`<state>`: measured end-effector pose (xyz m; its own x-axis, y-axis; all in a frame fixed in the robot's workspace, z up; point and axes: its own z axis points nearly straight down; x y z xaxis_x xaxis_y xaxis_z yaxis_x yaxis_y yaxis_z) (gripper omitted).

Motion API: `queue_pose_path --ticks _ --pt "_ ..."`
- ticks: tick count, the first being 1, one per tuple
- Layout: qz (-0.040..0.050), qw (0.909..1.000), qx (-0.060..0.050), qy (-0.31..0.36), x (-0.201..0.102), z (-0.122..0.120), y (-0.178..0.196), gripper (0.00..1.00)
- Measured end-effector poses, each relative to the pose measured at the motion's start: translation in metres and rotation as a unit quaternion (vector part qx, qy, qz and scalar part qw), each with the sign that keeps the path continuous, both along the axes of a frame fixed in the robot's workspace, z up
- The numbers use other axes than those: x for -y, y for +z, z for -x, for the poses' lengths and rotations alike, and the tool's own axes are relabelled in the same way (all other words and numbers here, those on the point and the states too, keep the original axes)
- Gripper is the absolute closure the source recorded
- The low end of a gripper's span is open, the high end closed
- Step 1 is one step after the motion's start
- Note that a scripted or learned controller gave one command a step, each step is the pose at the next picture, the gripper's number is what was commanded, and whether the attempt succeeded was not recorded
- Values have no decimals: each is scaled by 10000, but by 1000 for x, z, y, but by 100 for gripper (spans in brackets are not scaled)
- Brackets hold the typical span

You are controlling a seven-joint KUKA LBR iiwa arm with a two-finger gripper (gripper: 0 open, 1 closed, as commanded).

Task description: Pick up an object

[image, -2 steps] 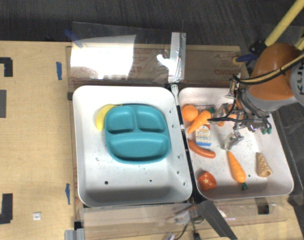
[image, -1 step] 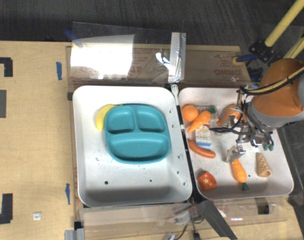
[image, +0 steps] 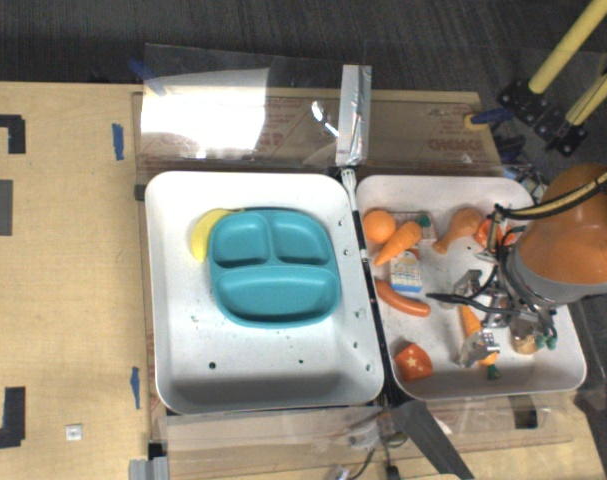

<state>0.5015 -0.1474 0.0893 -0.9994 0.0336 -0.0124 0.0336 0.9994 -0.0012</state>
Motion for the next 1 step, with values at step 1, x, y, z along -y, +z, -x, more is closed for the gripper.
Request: queue_pose_path --ticks 1 --pt "3 9998 23 -185 0 16 0 0"
